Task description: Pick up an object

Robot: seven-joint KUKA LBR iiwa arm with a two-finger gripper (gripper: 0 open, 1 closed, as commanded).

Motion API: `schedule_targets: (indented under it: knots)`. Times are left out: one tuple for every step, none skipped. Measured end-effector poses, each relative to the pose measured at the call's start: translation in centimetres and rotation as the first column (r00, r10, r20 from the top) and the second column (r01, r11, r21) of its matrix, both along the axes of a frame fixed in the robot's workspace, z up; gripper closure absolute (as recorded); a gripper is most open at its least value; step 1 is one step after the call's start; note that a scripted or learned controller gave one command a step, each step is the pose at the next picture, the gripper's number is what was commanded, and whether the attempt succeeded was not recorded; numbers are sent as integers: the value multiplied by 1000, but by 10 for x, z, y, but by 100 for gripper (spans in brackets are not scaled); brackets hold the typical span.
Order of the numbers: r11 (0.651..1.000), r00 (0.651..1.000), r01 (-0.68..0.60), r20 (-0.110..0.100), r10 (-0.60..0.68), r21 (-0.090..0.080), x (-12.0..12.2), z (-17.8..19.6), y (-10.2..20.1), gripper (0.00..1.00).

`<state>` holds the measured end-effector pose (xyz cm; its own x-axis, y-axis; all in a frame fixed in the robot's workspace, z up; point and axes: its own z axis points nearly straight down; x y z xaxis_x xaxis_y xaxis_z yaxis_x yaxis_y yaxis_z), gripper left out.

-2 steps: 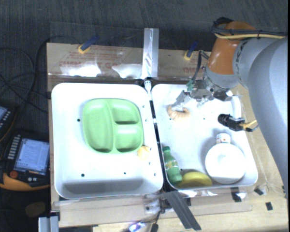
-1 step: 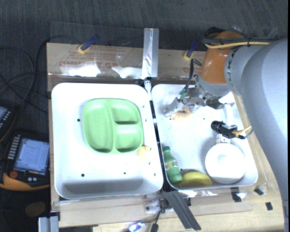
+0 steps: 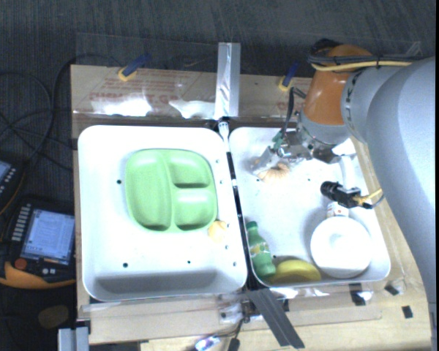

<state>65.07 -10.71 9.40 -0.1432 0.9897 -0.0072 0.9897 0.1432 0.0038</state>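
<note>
My gripper is low in the far left part of the right bin, reaching in from the right. A small tan object lies right at its tip, touching or nearly touching it; whether it is gripped is unclear. A green bottle lies along the bin's left wall near the front. A yellow banana rests beside the bottle at the front edge. A white round bowl sits in the front right corner.
The left bin holds a green divided plate and a small pale yellow object by its right wall. A raised divider separates the bins. The grey arm covers the right side.
</note>
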Motion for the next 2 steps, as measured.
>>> schedule_targets:
  knots:
    - [979,979,203,-10,-203,2,18,101,48,100]
    - [986,986,166,-11,-166,0,17,86,43,100]
